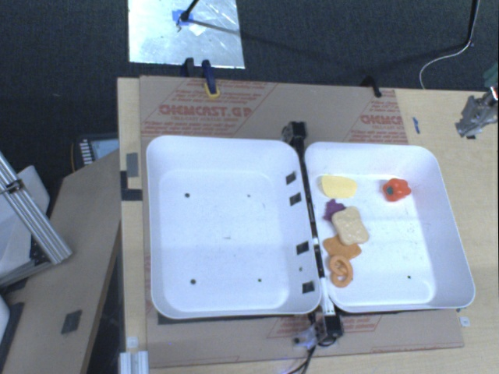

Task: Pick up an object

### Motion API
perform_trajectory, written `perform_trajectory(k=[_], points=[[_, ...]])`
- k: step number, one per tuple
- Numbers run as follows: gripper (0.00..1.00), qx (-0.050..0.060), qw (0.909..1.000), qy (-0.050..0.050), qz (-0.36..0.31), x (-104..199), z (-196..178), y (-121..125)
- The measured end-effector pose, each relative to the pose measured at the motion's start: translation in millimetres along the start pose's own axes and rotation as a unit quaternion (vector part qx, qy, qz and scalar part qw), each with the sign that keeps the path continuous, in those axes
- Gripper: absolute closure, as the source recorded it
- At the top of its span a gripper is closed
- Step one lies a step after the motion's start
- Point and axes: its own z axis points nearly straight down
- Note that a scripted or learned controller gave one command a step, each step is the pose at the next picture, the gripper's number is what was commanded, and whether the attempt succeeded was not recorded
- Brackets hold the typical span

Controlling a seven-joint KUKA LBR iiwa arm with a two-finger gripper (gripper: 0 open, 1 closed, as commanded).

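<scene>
A dark carpeted floor (327, 22) surrounds a pale wooden bench (437, 131), which is covered by a brown cardboard sheet (234, 107) printed with red lettering. On the floor beyond the bench lies a shiny square metal plate (185, 22). Two shallow white bins sit side by side on the cardboard, touching along a black clipped seam. The left bin (222, 224) shows a bare white floor with a few small dark dots. The right bin (413, 248) carries all the objects, clustered toward its left wall. A silver framing bar (31, 216) slants in at the left edge.

At the far right edge, over the bench and outside the bins, a small grey metal part of the gripper (475, 115) shows; whether its fingers are spread or pressed together I cannot tell.

In the right bin, a yellow slice (338, 186) lies farthest, a red pepper-like toy (396, 189) to its right, apart. Nearer come a tan bread-like piece (350, 226) touching a small purple item (334, 208), then an orange pretzel-shaped piece (341, 262).
</scene>
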Motion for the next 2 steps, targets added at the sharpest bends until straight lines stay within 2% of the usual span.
perform_trajectory(k=[1,2], points=[[1.00,-0.002,1.0000,-0.003,0.003,-29.5,-149.7,-57.8],[1.00,0.006,1.0000,0.002,-0.003,36.2,-139.1,-77.8]])
